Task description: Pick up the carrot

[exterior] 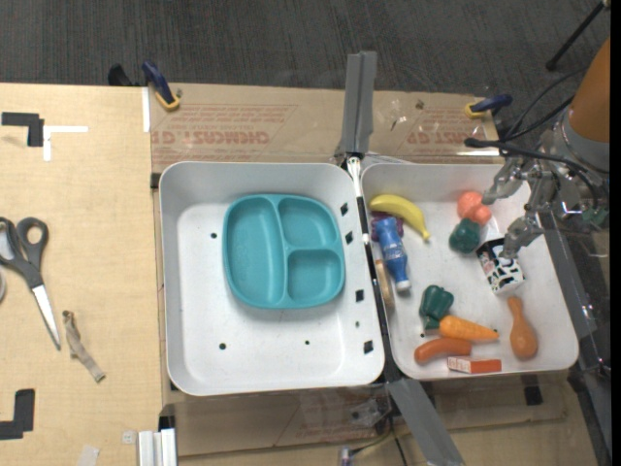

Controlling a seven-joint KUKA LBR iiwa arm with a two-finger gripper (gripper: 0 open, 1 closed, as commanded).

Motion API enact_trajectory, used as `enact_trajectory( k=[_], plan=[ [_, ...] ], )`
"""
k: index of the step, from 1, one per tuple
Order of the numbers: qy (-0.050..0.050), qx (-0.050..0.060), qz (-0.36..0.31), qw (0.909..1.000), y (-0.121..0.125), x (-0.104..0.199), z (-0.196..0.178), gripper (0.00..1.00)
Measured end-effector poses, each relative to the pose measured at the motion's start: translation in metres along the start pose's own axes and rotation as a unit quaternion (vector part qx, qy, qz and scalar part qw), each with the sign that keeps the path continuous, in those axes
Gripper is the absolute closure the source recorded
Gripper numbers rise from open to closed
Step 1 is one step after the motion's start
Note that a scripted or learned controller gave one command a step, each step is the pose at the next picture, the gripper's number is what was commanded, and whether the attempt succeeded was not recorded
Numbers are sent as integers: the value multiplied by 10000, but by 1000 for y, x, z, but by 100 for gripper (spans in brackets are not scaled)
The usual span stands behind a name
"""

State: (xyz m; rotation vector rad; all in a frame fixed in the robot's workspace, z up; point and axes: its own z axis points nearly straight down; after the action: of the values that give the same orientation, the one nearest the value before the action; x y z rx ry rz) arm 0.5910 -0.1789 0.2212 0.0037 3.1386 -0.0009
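Note:
The carrot (470,330), orange and tapering to the right, lies near the front of the right bin (555,289). A dark green vegetable (436,303) sits at its left end. My gripper (509,212) hangs over the bin's back right part, well behind the carrot and a little to its right. Its two fingers are spread apart and open, with nothing between them. Just below the fingertips sits a black-and-white toy (503,270).
The right bin also holds a banana (400,212), a blue bottle (391,250), a peach-coloured fruit (471,204), a green item (466,237), a red-orange sausage shape (431,351) and an orange gourd (523,332). A teal divided plate (284,250) lies in the left bin. Scissors (29,260) rest on the bench.

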Motion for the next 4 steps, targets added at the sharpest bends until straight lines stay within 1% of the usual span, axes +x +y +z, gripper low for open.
enact_trajectory(
  k=[1, 2, 3, 4],
  plan=[
    [4, 0, 256, 9997, 13, 63, 78, 0],
    [0, -3, 395, 9992, 72, 83, 128, 0],
    [-3, 2, 374, 9993, 45, 67, 108, 0],
    [-45, 0, 1058, 9944, 65, 110, 127, 0]
  ],
)
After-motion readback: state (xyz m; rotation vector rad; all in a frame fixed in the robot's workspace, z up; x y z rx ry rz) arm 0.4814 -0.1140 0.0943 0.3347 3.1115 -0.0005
